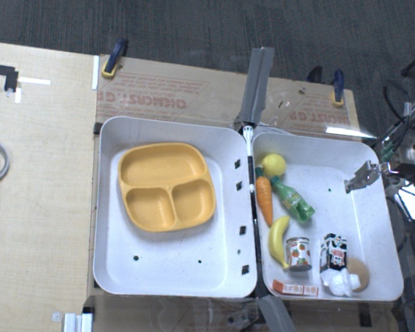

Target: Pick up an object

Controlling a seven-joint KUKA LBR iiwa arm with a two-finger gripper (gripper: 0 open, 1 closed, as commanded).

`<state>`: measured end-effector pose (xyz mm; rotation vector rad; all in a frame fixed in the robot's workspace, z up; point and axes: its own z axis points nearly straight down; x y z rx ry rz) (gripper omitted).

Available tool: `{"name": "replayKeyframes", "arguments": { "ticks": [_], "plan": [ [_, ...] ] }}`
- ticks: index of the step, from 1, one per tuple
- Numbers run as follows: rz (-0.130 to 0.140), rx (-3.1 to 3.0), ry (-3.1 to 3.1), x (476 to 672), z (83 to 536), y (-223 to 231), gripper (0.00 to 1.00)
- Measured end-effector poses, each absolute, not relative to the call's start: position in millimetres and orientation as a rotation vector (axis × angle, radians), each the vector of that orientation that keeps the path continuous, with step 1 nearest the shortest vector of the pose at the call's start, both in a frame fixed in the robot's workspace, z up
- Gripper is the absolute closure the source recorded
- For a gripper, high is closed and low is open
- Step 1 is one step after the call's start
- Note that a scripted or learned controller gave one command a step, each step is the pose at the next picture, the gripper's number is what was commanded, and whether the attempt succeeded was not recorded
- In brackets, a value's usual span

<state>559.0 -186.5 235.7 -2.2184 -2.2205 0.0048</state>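
Two white bins sit side by side on the tabletop (36, 180). The left bin (109, 262) carries a yellow divided plate (166, 186), lying flat toward the bin's far-left part. The right bin (377, 238) is the landmark. Along its left wall, from the far end toward the near: a lemon (272, 163), a carrot (264, 199) just beside a green bottle (292, 198), then a banana (278, 240). A small can (298, 254) stands touching the banana's right side. A little carton (335, 253) stands right of the can; white crumpled stuff (339, 284) and a tan round piece (358, 272) lie in the near-right corner. A flat orange-and-white packet (295, 288) lies against the near wall. The tool (361, 177) hangs over the bin's far-right part, well apart from every object, nothing between its fingers; whether they stand apart or together I cannot tell.
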Motion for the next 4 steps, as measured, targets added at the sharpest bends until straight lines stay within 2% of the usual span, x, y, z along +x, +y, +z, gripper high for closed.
{"name": "replayKeyframes", "arguments": {
  "ticks": [1,2,3,4],
  "plan": [
    [0.005,-2.271,-2.166,549.7,202,-198,0.0],
    [0.0,-2.061,-2.37,562.5,92,-134,0.0],
    [0.004,-2.054,-2.377,575.2,227,-135,0.0],
    [0.002,-2.044,-2.384,578.8,91,-109,0.0]
  ]
}}
